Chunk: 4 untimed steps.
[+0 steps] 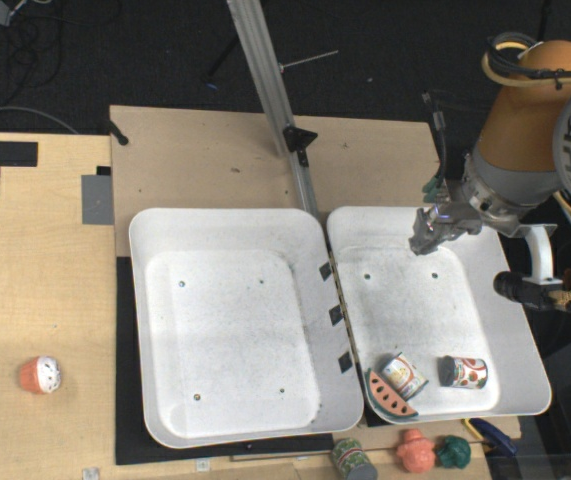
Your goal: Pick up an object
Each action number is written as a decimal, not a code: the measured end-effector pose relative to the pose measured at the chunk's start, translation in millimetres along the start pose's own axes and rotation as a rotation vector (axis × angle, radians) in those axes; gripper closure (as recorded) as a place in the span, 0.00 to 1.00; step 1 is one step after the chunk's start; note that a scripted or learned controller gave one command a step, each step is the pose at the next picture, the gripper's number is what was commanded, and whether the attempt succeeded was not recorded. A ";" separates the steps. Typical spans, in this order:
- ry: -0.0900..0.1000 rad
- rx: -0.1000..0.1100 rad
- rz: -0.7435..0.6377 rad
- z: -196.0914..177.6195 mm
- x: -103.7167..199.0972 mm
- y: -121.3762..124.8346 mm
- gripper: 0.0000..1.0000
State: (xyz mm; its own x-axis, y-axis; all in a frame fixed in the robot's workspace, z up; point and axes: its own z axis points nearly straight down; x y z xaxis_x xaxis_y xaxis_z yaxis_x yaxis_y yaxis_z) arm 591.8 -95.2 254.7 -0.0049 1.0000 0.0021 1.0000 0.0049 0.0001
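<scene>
While the task of picking up an object is barely begun, a grey robot arm with an orange band reaches in from the right and hangs its gripper (428,236) above the far end of the right bin (485,268), over bare white floor. The claw is small and dark from this angle; nothing visible sits between its parts, and how widely it is spread cannot be told.

The objects it could take lie at the opposite, near end of the same bin, well apart from the claw. A small can (402,374) with a pale label lies tilted, touching a watermelon slice toy (392,400) in the near left corner. Just beside them, to the right, a red and white can (464,371) lies on its side.

The left bin (155,238) sits alongside. A small round orange and white toy (40,375) rests on the wooden bench far to the left.

By my judgement, everything remains: travelling to an object, descending, gripping and lifting.
</scene>
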 end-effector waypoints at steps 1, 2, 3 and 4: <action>-0.001 0.001 0.001 4.3 39.0 23.4 1.00; 0.000 0.001 0.002 4.2 84.3 46.9 1.00; -0.001 0.001 0.001 6.0 140.0 59.6 1.00; -0.001 0.004 0.002 24.6 183.6 65.0 1.00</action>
State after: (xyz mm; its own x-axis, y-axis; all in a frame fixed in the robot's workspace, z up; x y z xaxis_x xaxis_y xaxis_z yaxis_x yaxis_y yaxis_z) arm 655.9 88.8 230.5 -0.0030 1.0000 0.0008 1.0000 0.0030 -0.0040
